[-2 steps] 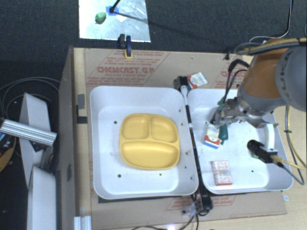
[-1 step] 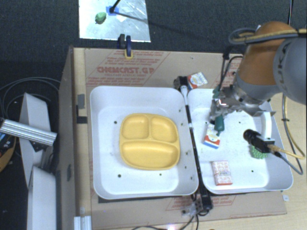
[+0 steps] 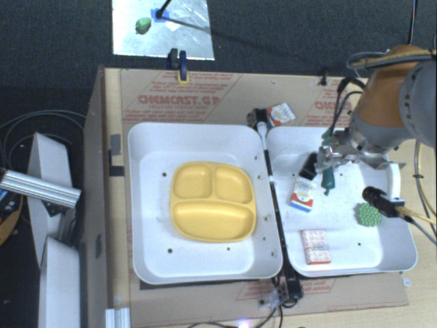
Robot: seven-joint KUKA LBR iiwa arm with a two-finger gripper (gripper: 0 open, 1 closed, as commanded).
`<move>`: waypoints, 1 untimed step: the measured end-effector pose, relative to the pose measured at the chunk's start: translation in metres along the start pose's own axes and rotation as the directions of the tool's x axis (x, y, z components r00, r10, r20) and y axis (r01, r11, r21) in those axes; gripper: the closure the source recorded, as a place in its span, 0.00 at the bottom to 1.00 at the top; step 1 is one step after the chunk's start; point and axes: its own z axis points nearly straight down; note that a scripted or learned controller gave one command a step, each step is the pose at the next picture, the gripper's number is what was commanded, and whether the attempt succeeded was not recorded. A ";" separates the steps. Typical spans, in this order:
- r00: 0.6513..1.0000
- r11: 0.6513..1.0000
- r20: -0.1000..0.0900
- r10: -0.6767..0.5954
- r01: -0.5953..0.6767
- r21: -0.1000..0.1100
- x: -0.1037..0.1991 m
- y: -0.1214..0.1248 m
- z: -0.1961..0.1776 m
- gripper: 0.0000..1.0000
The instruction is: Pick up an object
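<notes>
White plastic makes up both bins on the tabletop [image 3: 205,98]: the left bin [image 3: 147,203] carries a yellow divided plate [image 3: 212,202] in its middle, and the right bin [image 3: 348,232] carries all the loose things. The hand [image 3: 329,157] hangs over the far part of the right bin, nearer its left wall than its right; whether it is spread or pressed together cannot be told from this slant. Just beside it lie a small black object [image 3: 308,166] and a teal object [image 3: 328,179], both close to the hand, the teal one right beneath it. A small white, blue and orange carton [image 3: 302,197] lies just nearer along the left wall. A pink-and-white box [image 3: 315,246] lies by the near edge, and a green knobbly ball [image 3: 369,215] sits toward the right wall. Bare floor shows in the bin's middle and near right corner. Another small carton [image 3: 280,113] lies on the tabletop beyond the far edge, where the two bins meet.
</notes>
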 end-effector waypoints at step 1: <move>1.000 1.000 0.001 0.001 -0.001 -0.003 -0.040 0.017 0.009 1.00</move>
